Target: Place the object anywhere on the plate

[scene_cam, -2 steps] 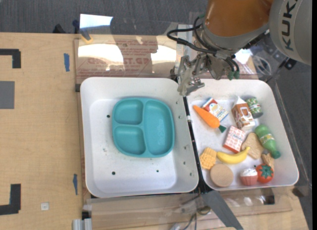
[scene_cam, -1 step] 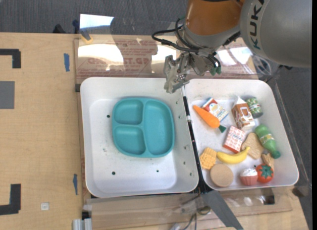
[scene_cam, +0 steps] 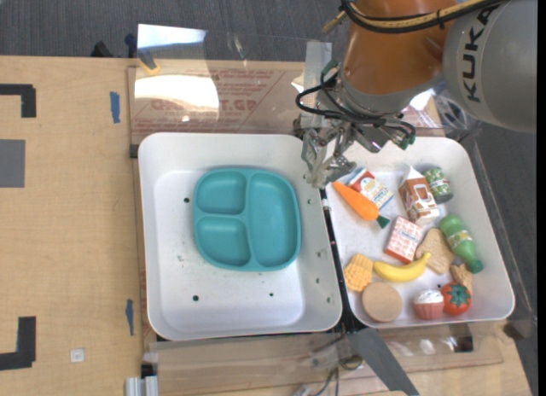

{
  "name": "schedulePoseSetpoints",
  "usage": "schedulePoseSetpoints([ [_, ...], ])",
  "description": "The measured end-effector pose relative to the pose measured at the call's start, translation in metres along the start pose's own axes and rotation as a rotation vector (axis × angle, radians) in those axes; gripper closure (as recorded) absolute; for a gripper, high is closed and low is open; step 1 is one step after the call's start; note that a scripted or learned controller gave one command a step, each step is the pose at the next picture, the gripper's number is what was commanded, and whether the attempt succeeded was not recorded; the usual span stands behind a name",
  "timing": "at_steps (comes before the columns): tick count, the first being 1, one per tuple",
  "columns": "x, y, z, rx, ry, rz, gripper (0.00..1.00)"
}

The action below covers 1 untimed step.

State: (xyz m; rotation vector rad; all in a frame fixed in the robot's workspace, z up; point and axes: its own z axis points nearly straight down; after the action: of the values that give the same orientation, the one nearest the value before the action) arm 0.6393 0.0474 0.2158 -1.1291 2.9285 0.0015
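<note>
The claw hangs at the right bin's 10 o'clock corner; how far it is open I cannot tell. The carrot lies just beside it. The plate sits in the left bin.

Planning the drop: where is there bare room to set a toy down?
All three compartments of the teal plate lie bare, as does the left bin floor between plate and walls. The right bin is crowded with toy food; the gripper hangs over its upper left corner.

Grey arm lettered KUKA, glossy orange band — black cables looped over it, metal gripper
</note>
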Motion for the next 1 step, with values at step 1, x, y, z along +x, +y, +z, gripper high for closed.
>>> schedulePoseSetpoints([
  [1,-0.0260,0.0602,-0.0516,0.005,-0.011,-0.096,1.00],
])
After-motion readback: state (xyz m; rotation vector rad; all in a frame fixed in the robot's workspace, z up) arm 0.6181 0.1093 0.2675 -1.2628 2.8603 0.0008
